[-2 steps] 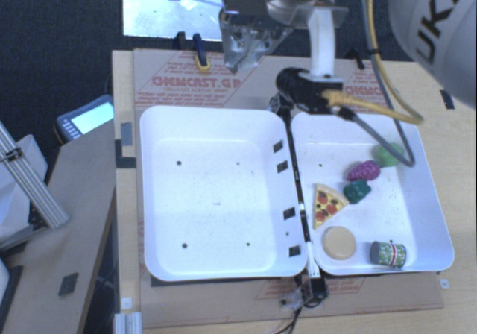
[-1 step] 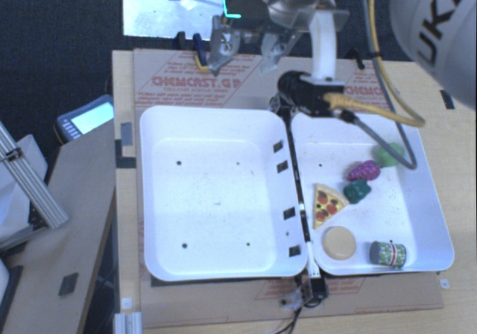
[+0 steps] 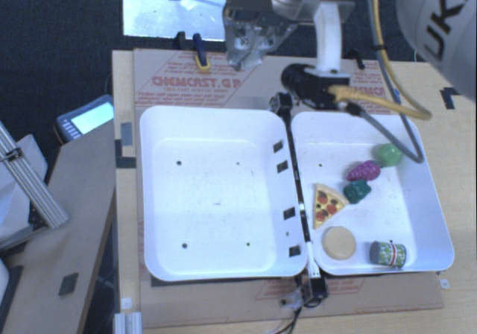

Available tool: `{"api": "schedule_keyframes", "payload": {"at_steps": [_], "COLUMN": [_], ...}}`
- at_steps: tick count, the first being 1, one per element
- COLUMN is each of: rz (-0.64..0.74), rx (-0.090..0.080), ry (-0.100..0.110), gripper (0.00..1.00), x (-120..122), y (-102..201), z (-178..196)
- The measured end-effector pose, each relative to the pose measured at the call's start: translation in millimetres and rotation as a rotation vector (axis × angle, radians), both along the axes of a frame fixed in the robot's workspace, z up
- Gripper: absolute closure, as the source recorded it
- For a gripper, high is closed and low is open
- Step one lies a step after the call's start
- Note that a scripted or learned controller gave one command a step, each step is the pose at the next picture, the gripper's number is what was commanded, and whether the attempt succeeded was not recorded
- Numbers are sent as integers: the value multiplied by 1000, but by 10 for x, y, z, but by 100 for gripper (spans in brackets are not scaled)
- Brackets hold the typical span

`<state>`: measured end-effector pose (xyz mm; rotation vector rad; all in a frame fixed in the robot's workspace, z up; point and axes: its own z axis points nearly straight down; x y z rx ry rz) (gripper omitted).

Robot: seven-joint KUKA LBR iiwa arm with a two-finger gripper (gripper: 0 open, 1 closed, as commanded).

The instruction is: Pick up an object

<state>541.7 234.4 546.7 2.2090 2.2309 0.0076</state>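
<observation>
Nearest, a small can [image 3: 387, 253] lies on its side in the right bin [image 3: 432, 198], beside a tan disc [image 3: 339, 242]. Farther on come a pizza slice [image 3: 327, 203], a dark green piece [image 3: 357, 190], purple grapes [image 3: 363, 171] and a light green lump [image 3: 387, 154], all well below and right of the pincer [image 3: 243, 55]. It hangs beyond the left bin [image 3: 216, 191]; whether it is apart or together, I cannot tell.
</observation>
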Motion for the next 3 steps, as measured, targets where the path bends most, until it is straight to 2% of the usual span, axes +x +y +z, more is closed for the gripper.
{"api": "schedule_keyframes", "payload": {"at_steps": [1,2,3], "rz": [-6,-4,-4], "rx": [-2,-1,-1], "ry": [4,4,3], "gripper": [100,100,0], "x": [88,-53,-49], "y": [-5,-6,-4], "z": [-124,-115,-117]}}
